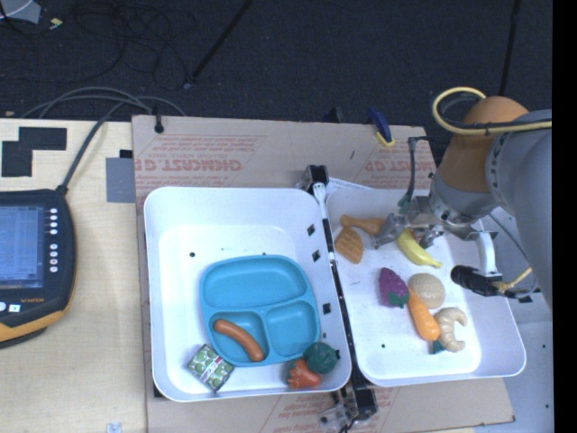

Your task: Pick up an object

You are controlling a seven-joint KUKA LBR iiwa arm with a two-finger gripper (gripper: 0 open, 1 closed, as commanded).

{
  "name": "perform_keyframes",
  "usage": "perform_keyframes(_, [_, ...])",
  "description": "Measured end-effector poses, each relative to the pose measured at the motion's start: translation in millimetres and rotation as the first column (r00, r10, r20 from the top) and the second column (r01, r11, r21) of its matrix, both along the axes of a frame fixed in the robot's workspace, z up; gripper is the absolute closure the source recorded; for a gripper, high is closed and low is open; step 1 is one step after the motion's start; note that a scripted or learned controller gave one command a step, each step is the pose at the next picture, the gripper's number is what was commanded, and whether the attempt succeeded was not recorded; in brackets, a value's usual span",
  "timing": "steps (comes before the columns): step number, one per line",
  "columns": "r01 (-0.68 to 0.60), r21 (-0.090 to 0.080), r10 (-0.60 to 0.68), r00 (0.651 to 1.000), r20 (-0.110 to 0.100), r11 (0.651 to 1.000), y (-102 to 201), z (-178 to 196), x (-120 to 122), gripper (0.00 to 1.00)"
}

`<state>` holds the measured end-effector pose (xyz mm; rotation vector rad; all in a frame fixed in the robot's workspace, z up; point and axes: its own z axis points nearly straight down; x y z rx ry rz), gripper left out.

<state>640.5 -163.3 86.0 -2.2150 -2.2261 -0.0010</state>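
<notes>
My gripper [410, 225] hangs low over the back of the right bin [505, 354], under the grey arm with its orange band [473, 156]. A yellow banana [418, 250] lies just below and in front of it, touching or nearly touching. To the left are an orange-brown bread piece [350, 244] and an orange wedge [362, 225]. Nearer the front lie a purple eggplant [392, 287], a beige ball [427, 289], a carrot [422, 317] and a pale mushroom shape [451, 327].
The left bin [167, 242] holds a blue divided tray [257, 291] with a sausage [238, 338] in it. A green box [209, 366], a red item [303, 376] and a dark green item [320, 358] lie at its front. A tablet pendant [27, 251] rests far left.
</notes>
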Motion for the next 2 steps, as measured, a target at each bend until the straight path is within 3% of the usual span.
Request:
perform_keyframes(1, [0.001,0.0,-0.001,1.0,-0.003,1.0,-2,12,-2,1.0])
perform_keyframes(2, [-0.001,0.001,0.001,1.0,0.004,1.0,63,86,-9,1.0])
